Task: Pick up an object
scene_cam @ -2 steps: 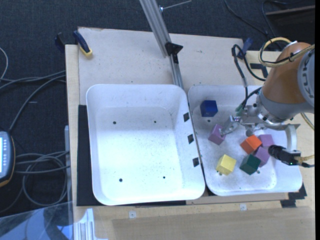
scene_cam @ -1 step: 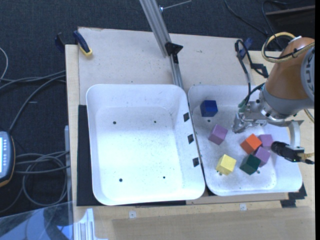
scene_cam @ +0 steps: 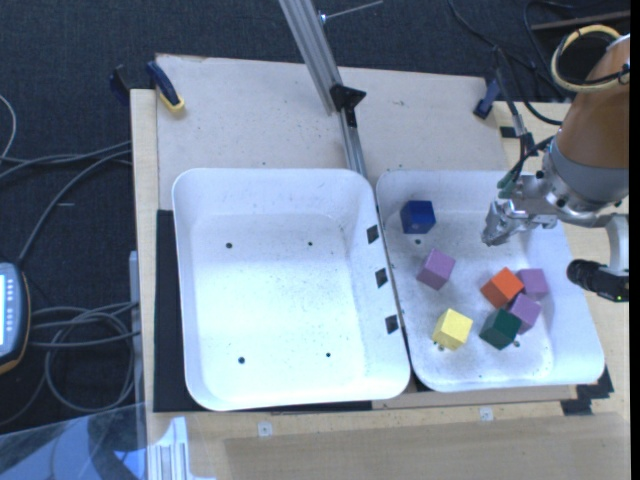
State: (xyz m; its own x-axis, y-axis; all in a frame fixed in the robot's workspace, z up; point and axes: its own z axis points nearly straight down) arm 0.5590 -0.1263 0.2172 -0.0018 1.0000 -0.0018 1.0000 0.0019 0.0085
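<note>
Several small blocks lie in the right bin: a blue cube at the back, a purple cube near the middle, a yellow cube at the front. An orange cube, a green cube and two purple blocks crowd together at the right. My gripper hangs over the bin's back right part, right of the blue cube and above the orange one, with nothing seen in it.
The left bin sits beside the right one, with black clips along the shared wall. A slanted metal rail runs down to the bins' junction. Clamps hold the board's back corners. Cables lie to the left.
</note>
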